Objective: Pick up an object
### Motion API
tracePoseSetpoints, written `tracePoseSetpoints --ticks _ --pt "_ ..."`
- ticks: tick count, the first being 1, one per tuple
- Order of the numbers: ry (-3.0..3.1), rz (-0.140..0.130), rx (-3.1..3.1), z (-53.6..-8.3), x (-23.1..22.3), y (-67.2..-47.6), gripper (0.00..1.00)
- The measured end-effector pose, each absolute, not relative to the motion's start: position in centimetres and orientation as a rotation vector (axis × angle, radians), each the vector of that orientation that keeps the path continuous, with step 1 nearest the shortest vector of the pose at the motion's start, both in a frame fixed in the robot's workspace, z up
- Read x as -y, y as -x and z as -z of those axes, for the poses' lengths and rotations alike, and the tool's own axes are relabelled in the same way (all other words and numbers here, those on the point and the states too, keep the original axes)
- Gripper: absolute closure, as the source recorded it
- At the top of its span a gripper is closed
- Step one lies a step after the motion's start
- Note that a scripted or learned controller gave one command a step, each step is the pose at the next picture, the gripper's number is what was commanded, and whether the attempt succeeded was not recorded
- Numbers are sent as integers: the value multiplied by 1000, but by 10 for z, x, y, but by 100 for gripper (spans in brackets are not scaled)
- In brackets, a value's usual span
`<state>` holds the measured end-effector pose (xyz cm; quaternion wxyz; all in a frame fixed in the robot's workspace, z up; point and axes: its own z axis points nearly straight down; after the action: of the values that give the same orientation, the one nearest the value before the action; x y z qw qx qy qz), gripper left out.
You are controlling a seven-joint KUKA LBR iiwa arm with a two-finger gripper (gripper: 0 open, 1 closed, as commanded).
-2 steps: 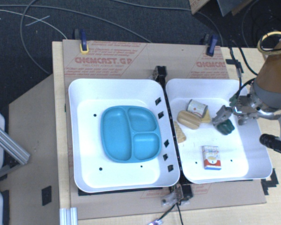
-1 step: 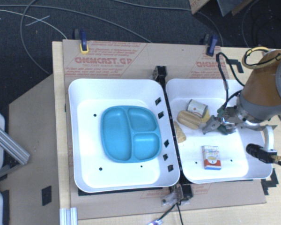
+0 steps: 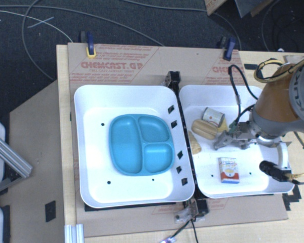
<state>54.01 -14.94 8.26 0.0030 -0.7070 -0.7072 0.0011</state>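
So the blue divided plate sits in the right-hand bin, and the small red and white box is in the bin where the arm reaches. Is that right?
Not quite. The camera view shows the blue plate in the left bin, not the right one. The rest holds: the red and white box lies in the right bin, where the arm reaches.

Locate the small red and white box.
In the camera view, the small red and white box lies flat in the right bin, near its front edge. It sits apart from the claw and the wooden block above it.
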Motion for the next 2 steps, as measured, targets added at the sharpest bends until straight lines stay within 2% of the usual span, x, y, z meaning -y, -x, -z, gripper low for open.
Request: tracePoseSetpoints --ticks 1,2 --pt "2221 2 2220 -96 150 -542 100" --pt "2224 6 2227 -160 148 -544 100"
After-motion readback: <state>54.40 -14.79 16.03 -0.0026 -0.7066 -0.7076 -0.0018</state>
